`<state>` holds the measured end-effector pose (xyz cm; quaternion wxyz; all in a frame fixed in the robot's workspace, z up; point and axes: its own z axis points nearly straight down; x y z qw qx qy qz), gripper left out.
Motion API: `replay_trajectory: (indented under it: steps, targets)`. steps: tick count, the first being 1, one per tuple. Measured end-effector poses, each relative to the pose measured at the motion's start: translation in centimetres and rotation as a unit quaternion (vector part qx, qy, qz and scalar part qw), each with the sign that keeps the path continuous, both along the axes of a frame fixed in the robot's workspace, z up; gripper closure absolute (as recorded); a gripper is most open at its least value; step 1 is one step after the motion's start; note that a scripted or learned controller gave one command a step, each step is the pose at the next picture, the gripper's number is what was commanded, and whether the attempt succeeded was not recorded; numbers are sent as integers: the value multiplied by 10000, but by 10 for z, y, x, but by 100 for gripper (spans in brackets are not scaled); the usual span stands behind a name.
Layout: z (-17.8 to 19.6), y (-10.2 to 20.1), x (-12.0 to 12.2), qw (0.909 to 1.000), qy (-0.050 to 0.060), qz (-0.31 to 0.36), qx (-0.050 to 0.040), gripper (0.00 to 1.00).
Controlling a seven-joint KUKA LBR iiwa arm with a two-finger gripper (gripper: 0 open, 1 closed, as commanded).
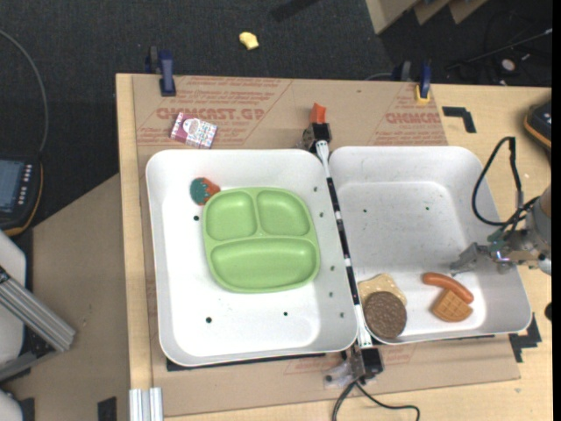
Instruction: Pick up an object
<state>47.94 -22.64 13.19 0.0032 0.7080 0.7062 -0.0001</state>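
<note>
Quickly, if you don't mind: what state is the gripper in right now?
Gripper: over the right bin, above the sausage; nothing seen held; open or closed cannot be told.

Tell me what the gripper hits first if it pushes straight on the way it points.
Probably the hot dog: the gripper points left and down, just above it. Depth is unclear; it may meet the right bin floor instead.
</note>
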Motion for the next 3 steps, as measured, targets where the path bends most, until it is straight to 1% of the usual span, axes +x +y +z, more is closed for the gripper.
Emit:
replay_trajectory:
  steps: [1,2,3]
  targets:
    - [-43,57,37,10000,29,45,38,0]
    - [-46,28,-2,10000,38,-2,29,0]
    - [-47,7,0,10000,24,18,41,0]
